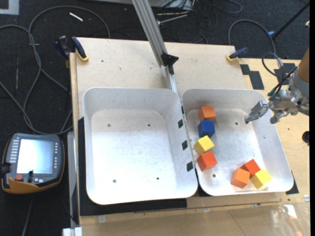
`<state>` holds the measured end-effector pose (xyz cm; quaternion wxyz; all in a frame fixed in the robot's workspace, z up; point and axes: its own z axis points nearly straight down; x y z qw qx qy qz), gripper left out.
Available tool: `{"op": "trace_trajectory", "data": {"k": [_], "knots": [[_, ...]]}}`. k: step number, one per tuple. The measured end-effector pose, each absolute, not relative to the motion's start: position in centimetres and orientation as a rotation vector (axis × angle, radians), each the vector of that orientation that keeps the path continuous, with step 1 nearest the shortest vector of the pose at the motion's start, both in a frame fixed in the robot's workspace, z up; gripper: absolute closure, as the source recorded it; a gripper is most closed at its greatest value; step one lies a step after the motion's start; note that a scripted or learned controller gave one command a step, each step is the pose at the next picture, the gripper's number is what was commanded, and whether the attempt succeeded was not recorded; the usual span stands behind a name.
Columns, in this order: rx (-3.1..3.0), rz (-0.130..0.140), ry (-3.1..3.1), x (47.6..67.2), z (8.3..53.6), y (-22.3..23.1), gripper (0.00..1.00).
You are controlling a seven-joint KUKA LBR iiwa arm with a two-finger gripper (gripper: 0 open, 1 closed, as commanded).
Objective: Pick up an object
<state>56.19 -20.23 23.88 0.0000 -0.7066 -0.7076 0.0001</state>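
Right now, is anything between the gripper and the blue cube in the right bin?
Nothing visible. The gripper hangs over the right bin's upper right part; bare bin floor lies between it and the blue cube. The orange cube touches the blue one's far side, a yellow cube its near side.

To the left of the bench point(123, 63) I see a teach pendant point(32, 162) lying on the dark floor. Black cables point(34, 48) curl near the bench's far-left corner. Two blue-yellow clamps point(78, 49) point(237, 54) grip its far edge, and a grey metal pole point(150, 26) slants over it.
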Motion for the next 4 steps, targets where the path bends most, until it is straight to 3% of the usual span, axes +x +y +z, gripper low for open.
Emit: {"op": "trace_trajectory", "data": {"k": [1, 2, 3, 4], "knots": [[-2.221, 0.001, -2.221, 54.3, 9.3, -17.3, 0.0], [-2.213, -0.006, -2.232, 60.4, 9.6, -12.1, 0.0], [-2.22, -0.002, -2.23, 65.6, 9.6, -14.4, 0.0], [-2.234, 0.021, -2.232, 65.6, 9.7, -11.5, 0.0]]}}
